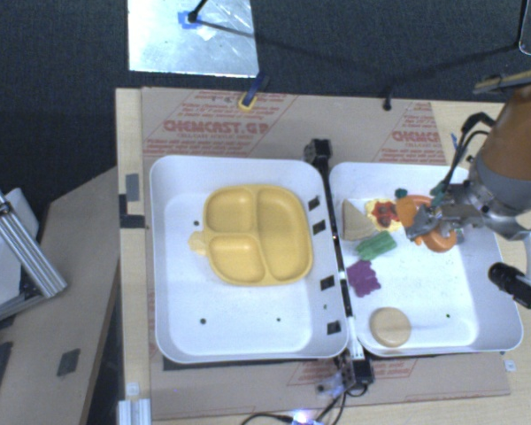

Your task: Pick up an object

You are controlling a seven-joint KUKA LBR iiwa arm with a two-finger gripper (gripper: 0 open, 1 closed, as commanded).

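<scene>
The right bin holds several toy foods: a pizza slice, a green piece, a purple piece, a tan round piece and an orange object. My gripper hangs low over the orange object, at the bin's far side. The gripper's body covers part of the orange object.
The left bin holds a yellow divided plate. A black divider runs between the bins. A metal sheet lies on the floor beyond the bench. A silver frame stands at the left.
</scene>
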